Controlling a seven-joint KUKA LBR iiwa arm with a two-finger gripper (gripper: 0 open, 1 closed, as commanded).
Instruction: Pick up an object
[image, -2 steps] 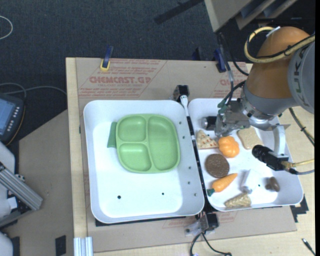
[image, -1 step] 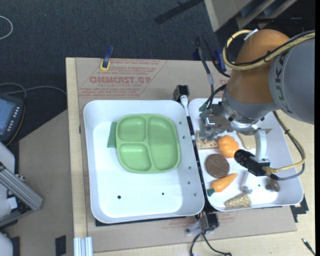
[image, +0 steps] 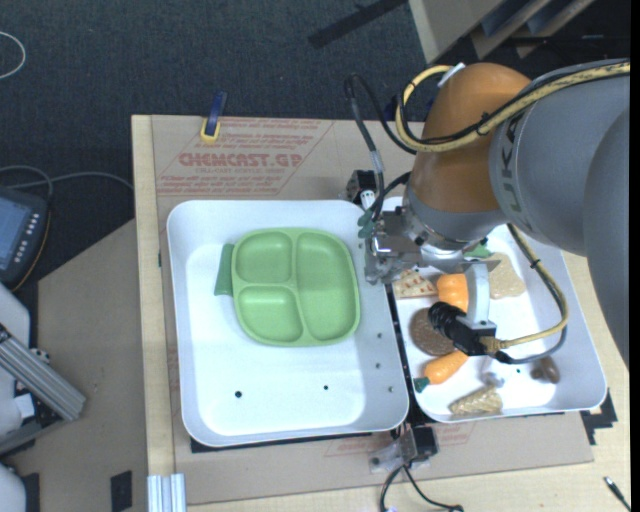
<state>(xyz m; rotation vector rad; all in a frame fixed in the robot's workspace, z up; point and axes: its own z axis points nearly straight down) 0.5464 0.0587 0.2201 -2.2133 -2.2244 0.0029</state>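
The hand (image: 388, 254) hangs low over the right bin (image: 578, 392), at that bin's far left corner, hard against the wall it shares with the left bin (image: 190, 330). Whether the hand is spread or pressed together cannot be told, and nothing can be seen pinched in it. The loose things all lie in the right bin. A square cracker (image: 411, 287) is just beside the hand toward the bin's middle, and touching the cracker is a short orange piece (image: 453, 291). A pale bread slice (image: 507, 279) lies toward the bin's far right side. A brown disc (image: 430, 340) sits along the left wall, and a carrot-like orange piece (image: 444, 367) lies nearer the front. A tan crumbly bar (image: 476, 402) is at the bin's front edge, and a small brown lump (image: 545, 372) is near its front right. In the left bin lies a green divided plate (image: 296, 285). On the tabletop beyond the right bin's neighbour, a brown sheet (image: 245, 155) reads "CHEMCAST G.P" in red; its smaller lines are too fine to read. The grey arm (image: 575, 150) comes in from the right, and its orange band (image: 465, 115) bulges above the wrist, which points down into the right bin.
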